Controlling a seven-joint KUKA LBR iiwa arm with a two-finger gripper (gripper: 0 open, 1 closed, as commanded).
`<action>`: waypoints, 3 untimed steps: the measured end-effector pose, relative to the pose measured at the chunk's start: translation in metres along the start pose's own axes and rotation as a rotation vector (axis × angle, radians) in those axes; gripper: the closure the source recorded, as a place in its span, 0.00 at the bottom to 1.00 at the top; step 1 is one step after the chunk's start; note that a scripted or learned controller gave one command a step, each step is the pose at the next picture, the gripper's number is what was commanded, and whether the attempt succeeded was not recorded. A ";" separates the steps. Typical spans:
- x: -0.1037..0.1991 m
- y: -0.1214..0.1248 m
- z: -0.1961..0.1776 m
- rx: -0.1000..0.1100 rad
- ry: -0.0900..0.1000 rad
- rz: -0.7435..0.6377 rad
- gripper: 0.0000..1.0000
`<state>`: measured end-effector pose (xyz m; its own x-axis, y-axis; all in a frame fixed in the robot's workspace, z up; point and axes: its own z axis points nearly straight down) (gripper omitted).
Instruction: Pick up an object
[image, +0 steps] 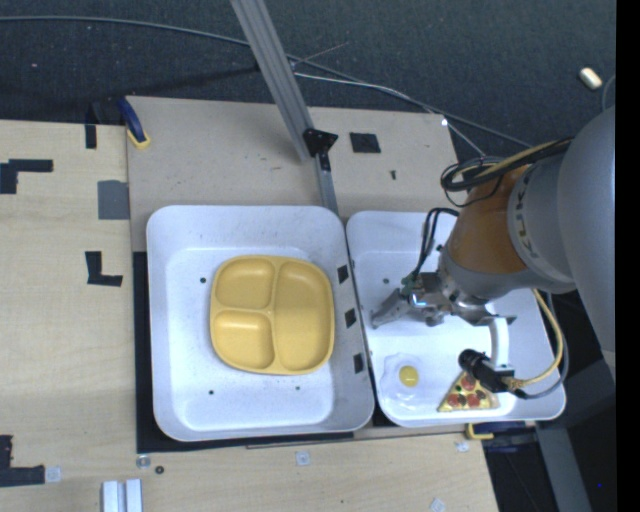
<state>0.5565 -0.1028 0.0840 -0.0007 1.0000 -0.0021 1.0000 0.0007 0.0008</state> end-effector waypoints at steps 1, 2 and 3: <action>0.000 0.002 -0.014 -0.005 -0.001 -0.001 1.00; -0.007 0.005 -0.059 -0.001 0.002 0.000 1.00; -0.014 0.013 -0.115 -0.003 0.001 0.000 1.00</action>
<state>0.5691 -0.1162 0.1994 -0.0010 1.0000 -0.0011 1.0000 0.0010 0.0034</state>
